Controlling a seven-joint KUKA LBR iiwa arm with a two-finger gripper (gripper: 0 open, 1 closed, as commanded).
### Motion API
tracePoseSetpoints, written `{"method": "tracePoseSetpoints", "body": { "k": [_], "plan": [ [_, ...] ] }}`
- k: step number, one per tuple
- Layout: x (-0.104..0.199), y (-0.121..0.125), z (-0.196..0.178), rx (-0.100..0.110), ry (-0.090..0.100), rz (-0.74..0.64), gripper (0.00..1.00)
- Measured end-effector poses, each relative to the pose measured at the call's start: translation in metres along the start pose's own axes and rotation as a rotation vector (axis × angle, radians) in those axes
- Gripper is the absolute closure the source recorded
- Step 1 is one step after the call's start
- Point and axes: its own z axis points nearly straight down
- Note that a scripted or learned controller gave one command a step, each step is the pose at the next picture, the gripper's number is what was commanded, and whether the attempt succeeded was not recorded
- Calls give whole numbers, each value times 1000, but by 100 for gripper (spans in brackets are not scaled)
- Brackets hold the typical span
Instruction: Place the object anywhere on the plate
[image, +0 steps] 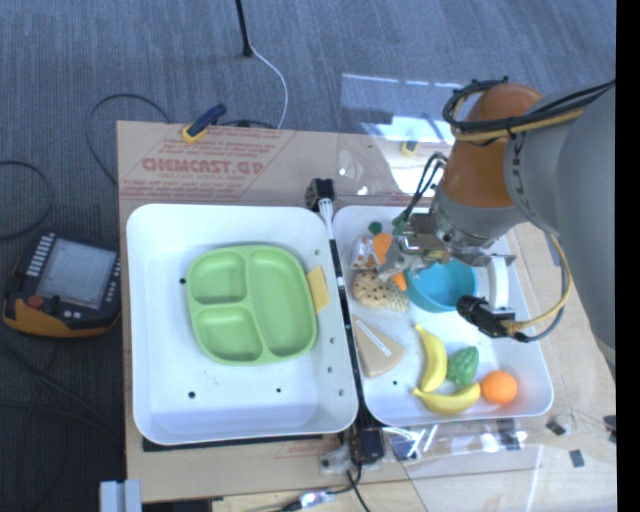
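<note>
A green plate (248, 302) with three compartments lies in the left bin (165, 385), nothing on it. My gripper (392, 262) hangs low over the upper left part of the right bin (525, 405), under the orange wrist band. Right below it lie a speckled cookie (369, 289) and a small orange carrot piece (381, 245). I see nothing lifted off the bin floor. The gripper's tip is partly hidden among these items.
A blue bowl (441, 286) sits just right of the gripper. Nearer the front lie a pale bread wedge (378, 343), a banana (435, 376), a green broccoli piece (463, 364) and an orange (499, 387). A yellow slice (318, 288) leans on the left bin's right wall.
</note>
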Motion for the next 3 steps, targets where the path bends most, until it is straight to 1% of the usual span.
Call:
{"method": "tracePoseSetpoints", "body": {
  "k": [1,2,3],
  "plan": [
    [70,-35,-49,1,1,310,100],
    [162,-7,-4,-6,1,499,100],
    [161,-9,-1,-1,0,503,0]
  ]
}}
